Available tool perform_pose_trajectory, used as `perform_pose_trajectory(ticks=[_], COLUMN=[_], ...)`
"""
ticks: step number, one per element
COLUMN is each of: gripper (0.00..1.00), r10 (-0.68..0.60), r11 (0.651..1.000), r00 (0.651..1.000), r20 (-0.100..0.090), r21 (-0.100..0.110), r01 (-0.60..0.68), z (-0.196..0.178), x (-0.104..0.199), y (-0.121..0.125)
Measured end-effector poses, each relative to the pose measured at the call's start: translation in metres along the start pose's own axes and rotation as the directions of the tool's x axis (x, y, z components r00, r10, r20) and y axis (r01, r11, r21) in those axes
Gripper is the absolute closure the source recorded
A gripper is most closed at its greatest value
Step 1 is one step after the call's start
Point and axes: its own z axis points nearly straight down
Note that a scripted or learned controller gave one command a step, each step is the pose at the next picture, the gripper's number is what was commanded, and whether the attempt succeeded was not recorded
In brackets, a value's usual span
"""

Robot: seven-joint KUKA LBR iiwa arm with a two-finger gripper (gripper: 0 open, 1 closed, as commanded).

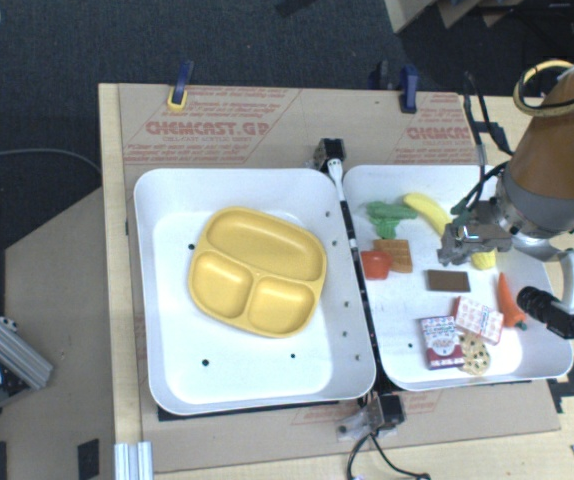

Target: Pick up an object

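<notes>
At the near edge of the right bin (392, 363) lie a small red and white carton (438, 340), a pink and white packet (478, 320) and a cookie (474, 353), bunched together and touching. An orange carrot (510, 301) lies just beside them toward the right wall. A little farther in, a flat brown block (448, 281) rests on the bin floor, just below the tool (466, 243), which hangs over the middle of this bin on the grey arm with its orange band; whether the tool is apart or together cannot be told. A bit of yellow (483, 260) shows right beside the tool's lower edge. To the tool's left sit a red piece (376, 264) touching an orange-brown block (397, 255). Beyond them, a green vegetable (390, 213) and a curved yellow banana (426, 210) lie side by side, the banana near the tool's upper left. In the left bin (167, 268), a yellow divided plate (257, 271) with three compartments sits tilted. Both bins rest on the counter (127, 168).
</notes>
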Motion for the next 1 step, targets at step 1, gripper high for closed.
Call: perform_pose_trajectory(ticks=[1], gripper=[1.0], r10=[0.0], r11=[1.0], r00=[1.0], r20=[0.0], r21=[0.001], r01=[0.0], z=[-0.0276], x=[0.0], y=[0.0012])
